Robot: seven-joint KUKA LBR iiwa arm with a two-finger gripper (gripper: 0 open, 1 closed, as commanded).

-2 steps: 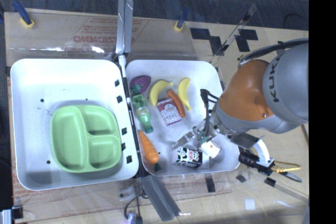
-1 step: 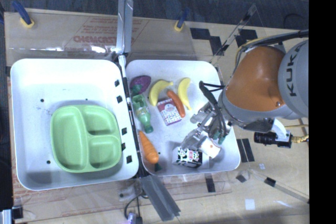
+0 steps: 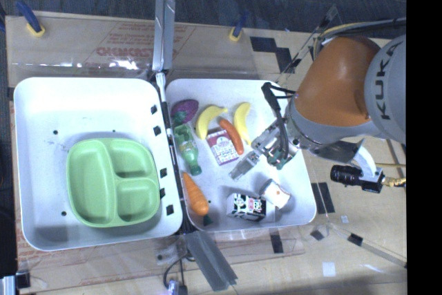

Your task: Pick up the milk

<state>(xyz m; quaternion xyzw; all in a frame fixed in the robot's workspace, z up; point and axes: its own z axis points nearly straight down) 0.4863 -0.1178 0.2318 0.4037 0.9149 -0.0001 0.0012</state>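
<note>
Two white bins were seen side by side: the left bin, well away from the gripper, held one green divided tray, and the right bin held the rest. One milk carton, printed black and white, lay on its side just below the gripper and apart from it. Counted around the gripper were two bananas, two carrots, one green bottle, one purple vegetable, one red and white box and one small cup-like item, hard to identify. Nothing was seen between the gripper's fingers; whether they were spread or closed could not be told. The second carrot was partly overlapped by the box.
</note>
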